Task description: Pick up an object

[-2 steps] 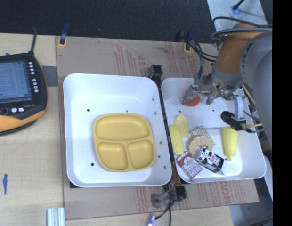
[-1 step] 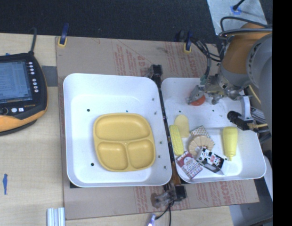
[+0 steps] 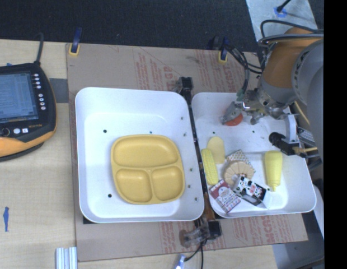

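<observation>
Gripper [image 3: 236, 114] is low over the far part of the right bin [image 3: 299, 203], just beside a small red object [image 3: 233, 121]; can't tell its state or any hold. Corn cob [image 3: 209, 166], yellow bottle [image 3: 273, 168], cookies [image 3: 239, 171] and packets [image 3: 224, 197] lie nearer. Left bin [image 3: 89, 150] holds a yellow divided tray [image 3: 147, 168].

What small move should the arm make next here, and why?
Probably a short straight lift to test the grasp. The pincer sits low at the far end of the right bin, right at a small red object, but the view does not settle whether it has a hold. The corn cob and yellow bottle lie nearer the camera, clear of it.
</observation>
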{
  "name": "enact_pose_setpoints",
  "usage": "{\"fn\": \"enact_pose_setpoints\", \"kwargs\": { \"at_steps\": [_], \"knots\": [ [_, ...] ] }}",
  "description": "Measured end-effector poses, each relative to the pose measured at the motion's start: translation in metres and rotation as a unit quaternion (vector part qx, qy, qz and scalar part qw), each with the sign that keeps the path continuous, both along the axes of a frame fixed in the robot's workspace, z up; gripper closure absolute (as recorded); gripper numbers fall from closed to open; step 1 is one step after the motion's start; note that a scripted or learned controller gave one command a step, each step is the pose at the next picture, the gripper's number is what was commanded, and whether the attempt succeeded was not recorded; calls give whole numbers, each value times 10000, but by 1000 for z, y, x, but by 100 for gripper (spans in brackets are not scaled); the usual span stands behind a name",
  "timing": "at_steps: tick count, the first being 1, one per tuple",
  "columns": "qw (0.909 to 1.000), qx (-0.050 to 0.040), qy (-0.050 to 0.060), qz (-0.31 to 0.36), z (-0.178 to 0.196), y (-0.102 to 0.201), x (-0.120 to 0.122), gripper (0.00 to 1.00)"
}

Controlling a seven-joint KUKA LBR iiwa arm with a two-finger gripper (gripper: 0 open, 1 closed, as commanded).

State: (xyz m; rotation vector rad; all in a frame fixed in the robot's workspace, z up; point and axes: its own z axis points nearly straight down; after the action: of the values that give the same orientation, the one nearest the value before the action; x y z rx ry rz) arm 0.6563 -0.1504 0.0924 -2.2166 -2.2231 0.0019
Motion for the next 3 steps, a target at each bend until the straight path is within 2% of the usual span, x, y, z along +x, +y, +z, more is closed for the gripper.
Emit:
{"fn": "enact_pose_setpoints", "kwargs": {
  "at_steps": [1, 2, 3],
  "knots": [
    [10000, -7, -14, -1, 0, -26, 0, 0],
    [10000, -10, -20, 1, 0, -38, 1, 0],
    [10000, -6, -11, 4, 0, -36, 0, 0]
  ]
}}
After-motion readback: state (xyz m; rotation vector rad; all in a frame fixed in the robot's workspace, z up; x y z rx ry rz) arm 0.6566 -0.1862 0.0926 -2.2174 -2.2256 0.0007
